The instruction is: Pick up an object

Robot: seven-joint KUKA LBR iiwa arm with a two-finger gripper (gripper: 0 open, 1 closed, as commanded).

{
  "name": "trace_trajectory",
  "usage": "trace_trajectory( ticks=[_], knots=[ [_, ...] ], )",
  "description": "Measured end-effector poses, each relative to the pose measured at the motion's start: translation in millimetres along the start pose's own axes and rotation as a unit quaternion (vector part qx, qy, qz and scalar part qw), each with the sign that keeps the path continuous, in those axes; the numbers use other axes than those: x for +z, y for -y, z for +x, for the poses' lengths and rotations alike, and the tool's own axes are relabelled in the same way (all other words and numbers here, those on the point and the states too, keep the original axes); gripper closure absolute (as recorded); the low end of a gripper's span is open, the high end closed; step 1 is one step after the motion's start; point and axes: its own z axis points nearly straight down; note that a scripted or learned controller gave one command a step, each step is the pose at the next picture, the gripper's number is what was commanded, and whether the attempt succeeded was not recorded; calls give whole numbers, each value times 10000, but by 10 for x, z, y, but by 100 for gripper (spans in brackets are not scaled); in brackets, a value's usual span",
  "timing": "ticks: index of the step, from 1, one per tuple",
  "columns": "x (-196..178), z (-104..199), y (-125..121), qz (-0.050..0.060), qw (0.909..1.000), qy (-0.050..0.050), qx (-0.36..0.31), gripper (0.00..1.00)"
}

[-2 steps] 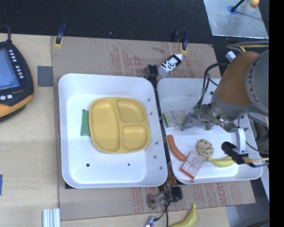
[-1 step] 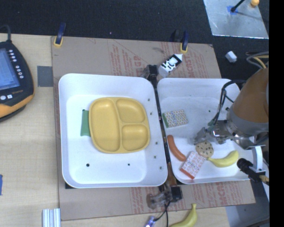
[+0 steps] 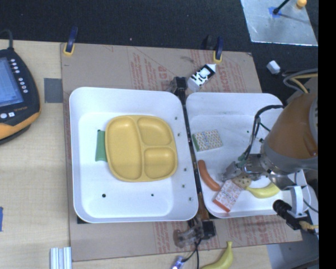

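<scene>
Right bin [image 3: 235, 102], lower right of frame: the gripper [image 3: 241, 171] sits low over a cluster of objects, a red-patterned card [image 3: 228, 195], a hot dog [image 3: 208, 175] and a banana [image 3: 263, 191]. Whether its fingers are apart or closed cannot be told. Left bin [image 3: 84, 150], centre: a yellow compartment tray [image 3: 140, 147] over a green item [image 3: 101, 145].

Yellow divided tray [image 3: 140, 147] in left bin [image 3: 84, 150]; arm [image 3: 291, 136] over right bin [image 3: 224, 108] beside banana [image 3: 263, 191].
</scene>
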Motion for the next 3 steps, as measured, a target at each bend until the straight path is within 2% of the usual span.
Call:
trace_trajectory(
  ticks=[1,2,3],
  knots=[
    [-118,-17,-12,-4,10000,9,-23,100],
    [-117,-16,-12,-5,10000,9,-23,0],
    [1,78,-402,7,10000,2,-9,0]
  ],
)
